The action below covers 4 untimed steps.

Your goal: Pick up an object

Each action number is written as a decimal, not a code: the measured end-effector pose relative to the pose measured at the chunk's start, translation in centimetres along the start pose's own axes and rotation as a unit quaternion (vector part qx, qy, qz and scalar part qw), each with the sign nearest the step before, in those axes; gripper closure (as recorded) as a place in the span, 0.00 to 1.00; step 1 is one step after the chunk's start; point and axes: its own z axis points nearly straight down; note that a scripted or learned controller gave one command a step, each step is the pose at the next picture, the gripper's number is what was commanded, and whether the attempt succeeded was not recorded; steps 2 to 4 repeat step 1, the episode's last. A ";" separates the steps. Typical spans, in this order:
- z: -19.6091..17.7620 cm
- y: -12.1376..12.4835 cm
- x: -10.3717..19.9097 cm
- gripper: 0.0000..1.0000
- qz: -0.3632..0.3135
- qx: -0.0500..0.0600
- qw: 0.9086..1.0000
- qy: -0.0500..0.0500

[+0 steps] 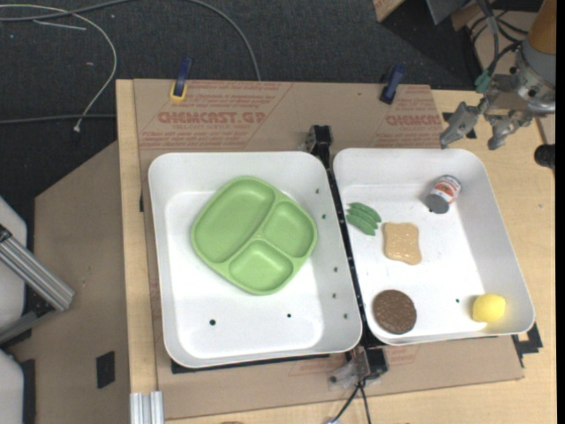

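While two shallow white bins sit side by side on the bench (pixel 141 237), the left bin (pixel 168 237) carries one thing: a green divided plate (pixel 254 234) with three compartments, lying flat near its middle. The right bin (pixel 508 246) carries five small things, one of each. A green leaf-like piece (pixel 363 216) lies by its left wall. A tan slice shaped like toast (pixel 403 242) lies just right of that, near the middle. A small can (pixel 443 193) lies on its side toward the far right. A brown round disc (pixel 394 310) rests at the near wall, and a yellow ball-like piece (pixel 489 307) sits in the near right corner.

One pincer (pixel 478 127) hangs beyond the far right corner of the right bin, over the bench rather than the bin, its two fingers apart and nothing between them. Of the five things, the can lies nearest it, just to its near-left; the disc and yellow piece lie well apart from it.
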 end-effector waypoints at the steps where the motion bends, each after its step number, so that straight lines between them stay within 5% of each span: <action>1: -0.8 0.2 0.1 0.00 -0.001 -0.007 1.000 -0.001; 4: -0.8 0.2 0.1 0.00 -0.001 -0.007 1.000 -0.001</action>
